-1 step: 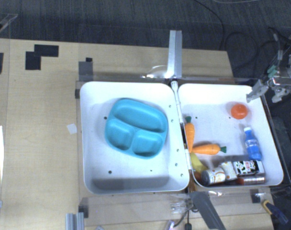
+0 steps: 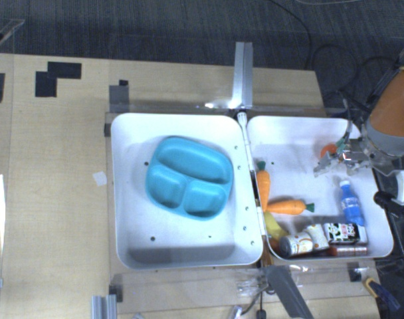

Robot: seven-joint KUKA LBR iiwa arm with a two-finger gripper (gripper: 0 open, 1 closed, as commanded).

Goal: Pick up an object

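Your hand [image 2: 338,158] hangs at the two o'clock side of the right bin [image 2: 288,135], over a small orange-red object [image 2: 329,150]; whether its fingers are spread or have hold of anything, you cannot tell. You appear to be at the reaching step. Next, I judge, you must centre on that object before closing, clear of the blue bottle [image 2: 351,205] at five o'clock from it.

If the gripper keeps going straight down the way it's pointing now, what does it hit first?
Most likely the bare white floor of the right bin. The gripper hangs over its upper right part, next to a small orange thing. The blue bottle lies nearer the camera, seemingly off that line. Depth is hard to judge.
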